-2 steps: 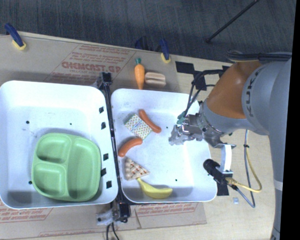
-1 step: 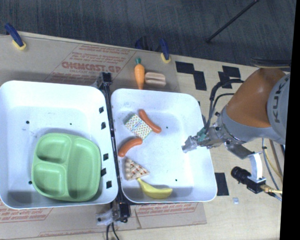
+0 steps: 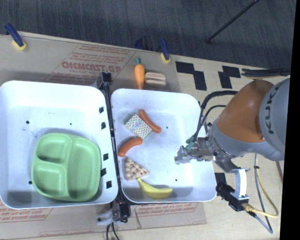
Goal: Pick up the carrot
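Observation:
The carrot (image 3: pixel 139 75) is orange with a green top. It lies on the cardboard just beyond the far rim of the right bin (image 3: pixel 192 102), outside both bins, pointing toward the bin. My gripper (image 3: pixel 182 157) hangs over the right side of the right bin, well in front of and to the right of the carrot. Nothing shows in it.
A small bun-like toy (image 3: pixel 155 79) lies right beside the carrot. The right bin holds two sausages (image 3: pixel 150 121) (image 3: pixel 130 146), a patterned block (image 3: pixel 137 125), a waffle-like wedge (image 3: pixel 135 169) and a banana (image 3: pixel 154 190). A green divided plate (image 3: pixel 66 166) sits in the left bin (image 3: pixel 18 97).

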Robot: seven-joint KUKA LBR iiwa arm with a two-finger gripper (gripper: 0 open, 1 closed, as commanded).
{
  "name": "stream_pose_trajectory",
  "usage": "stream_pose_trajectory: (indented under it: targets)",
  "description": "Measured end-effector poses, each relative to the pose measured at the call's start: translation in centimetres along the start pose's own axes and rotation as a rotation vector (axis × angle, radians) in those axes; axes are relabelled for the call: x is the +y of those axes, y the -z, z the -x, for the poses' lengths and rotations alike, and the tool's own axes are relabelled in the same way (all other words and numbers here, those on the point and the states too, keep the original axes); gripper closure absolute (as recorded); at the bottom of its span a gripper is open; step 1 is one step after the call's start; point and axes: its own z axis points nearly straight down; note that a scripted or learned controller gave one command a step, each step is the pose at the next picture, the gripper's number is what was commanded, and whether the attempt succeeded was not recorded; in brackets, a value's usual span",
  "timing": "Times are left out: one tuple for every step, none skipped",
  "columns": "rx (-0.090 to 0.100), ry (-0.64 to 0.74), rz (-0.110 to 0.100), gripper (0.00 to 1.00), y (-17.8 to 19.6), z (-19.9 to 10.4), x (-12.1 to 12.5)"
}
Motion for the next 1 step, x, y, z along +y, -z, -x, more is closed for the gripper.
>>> stream_pose_trajectory:
  targets:
    - [-0.003,0.107,0.004,1.0,6.39,4.31,0.0]
